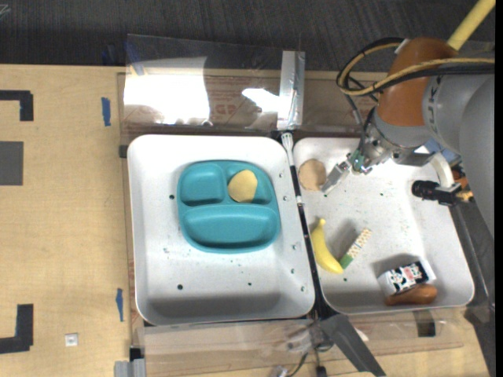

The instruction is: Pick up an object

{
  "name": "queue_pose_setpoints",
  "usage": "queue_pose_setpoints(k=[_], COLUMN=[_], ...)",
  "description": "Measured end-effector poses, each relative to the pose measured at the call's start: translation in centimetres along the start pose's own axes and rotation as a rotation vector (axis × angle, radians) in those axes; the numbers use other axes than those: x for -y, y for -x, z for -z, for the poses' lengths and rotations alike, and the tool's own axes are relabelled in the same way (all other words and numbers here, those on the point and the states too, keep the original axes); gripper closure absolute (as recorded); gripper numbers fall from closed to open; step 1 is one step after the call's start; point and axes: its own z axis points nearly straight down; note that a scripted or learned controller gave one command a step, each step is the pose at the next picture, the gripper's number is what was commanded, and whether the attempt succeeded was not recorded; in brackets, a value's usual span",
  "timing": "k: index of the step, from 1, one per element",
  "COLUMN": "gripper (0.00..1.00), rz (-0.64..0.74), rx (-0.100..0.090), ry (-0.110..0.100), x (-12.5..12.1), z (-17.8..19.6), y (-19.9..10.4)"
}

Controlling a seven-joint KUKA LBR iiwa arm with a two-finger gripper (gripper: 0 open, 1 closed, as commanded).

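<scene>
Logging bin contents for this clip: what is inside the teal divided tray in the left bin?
A single yellow rounded item sits in the upper right compartment of the teal tray. The other two compartments show bare teal. Whatever lies beneath the tray is covered by it.

Two shallow white bins sit side by side on a wooden bench (55,234) — the left bin (149,250) and the right bin (452,289), their rims touching. Behind them stands a clear plastic sheet (204,93) with a silver-taped edge. Black markings (17,104) and blue tape bits (105,111) dot the bench.
</scene>
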Motion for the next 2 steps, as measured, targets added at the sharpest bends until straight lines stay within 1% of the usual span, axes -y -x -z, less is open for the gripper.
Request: queue_pose_setpoints(k=[1,2], gripper=[0.00,0.00], rz=[0.097,0.056], rx=[0.000,0.012], ry=[-0.005,0.013], x=[0.4,7.1], z=[0.0,0.0], y=[0.4,-1.3])
